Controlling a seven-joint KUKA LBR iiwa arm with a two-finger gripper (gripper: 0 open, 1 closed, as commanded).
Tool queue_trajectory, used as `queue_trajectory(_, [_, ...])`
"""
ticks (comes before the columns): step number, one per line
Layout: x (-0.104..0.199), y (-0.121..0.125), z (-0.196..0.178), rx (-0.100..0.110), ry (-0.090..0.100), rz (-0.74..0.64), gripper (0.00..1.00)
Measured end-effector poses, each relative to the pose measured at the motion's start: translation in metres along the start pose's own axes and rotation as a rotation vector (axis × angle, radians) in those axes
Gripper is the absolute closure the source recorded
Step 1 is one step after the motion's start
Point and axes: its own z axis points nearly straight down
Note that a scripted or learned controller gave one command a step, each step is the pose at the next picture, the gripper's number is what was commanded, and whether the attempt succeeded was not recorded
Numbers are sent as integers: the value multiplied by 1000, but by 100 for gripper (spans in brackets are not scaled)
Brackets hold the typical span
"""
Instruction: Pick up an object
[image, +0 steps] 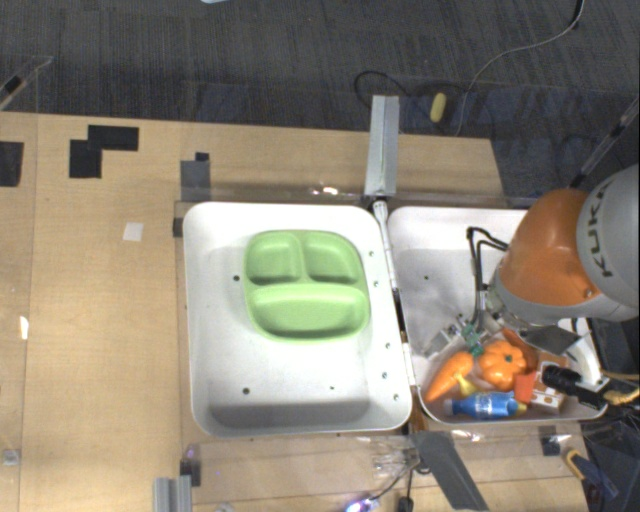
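Two white bins are set side by side on a wooden bench (90, 350) before dark carpet (250, 50). Left bin (215, 400): green divided plate (303, 282). Right bin (430, 250): gripper (478, 335), finger state undeterminable, above an orange toy (500, 365), carrot (448, 373) and blue bottle (485, 405) at its near end.

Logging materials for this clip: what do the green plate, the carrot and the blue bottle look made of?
Green plate: looks like moulded plastic, matte, with soft rounded compartment walls and an even colour. Carrot: probably toy plastic, uniform orange with a slight sheen. Blue bottle: seemingly plastic, glossy with a paler label; too small to be sure.
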Motion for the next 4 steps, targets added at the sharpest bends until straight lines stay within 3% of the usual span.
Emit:
queue_trajectory(1, [9, 22, -94, 10, 7, 130, 0])
queue_trajectory(2, [-37, -44, -34, 2, 0, -116, 0])
queue_trajectory(3, [1, -25, 0, -3, -2, -145, 0])
queue_trajectory(4, [0, -31, 1, 4, 5, 283, 0])
